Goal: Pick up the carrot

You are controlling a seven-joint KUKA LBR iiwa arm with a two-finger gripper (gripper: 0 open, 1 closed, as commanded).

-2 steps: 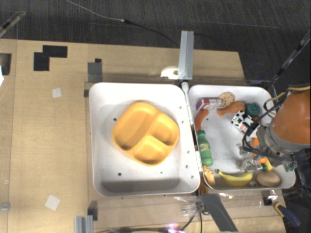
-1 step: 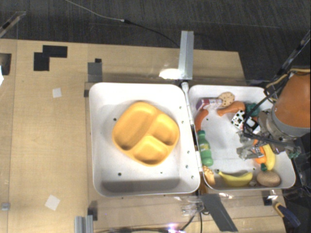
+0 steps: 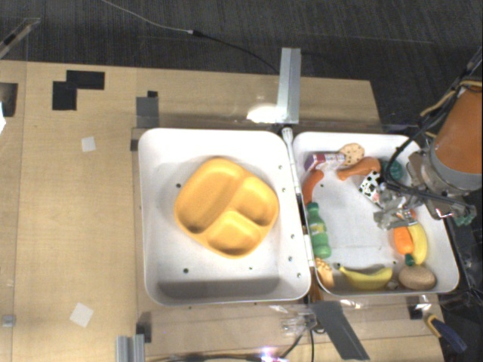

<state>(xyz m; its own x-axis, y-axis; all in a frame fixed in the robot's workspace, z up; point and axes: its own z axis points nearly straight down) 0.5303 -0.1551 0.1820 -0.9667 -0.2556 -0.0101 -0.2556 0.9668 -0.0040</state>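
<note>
Gripper over the right bin

Gripper (image 3: 394,211) hangs just above the carrot (image 3: 404,240) — yellow plate (image 3: 226,206) sits in the left bin (image 3: 151,172).

- Bright, even light falls from overhead, and the colours are clear.
- A white glare spot (image 3: 263,114) burns out on the worktop (image 3: 68,225) just behind the left bin (image 3: 155,202).
- A soft grey shadow lies under the yellow tray (image 3: 226,206) toward the bin's near wall.
- The picture is somewhat soft; the small things in the right bin (image 3: 351,232) lack fine detail.
</note>
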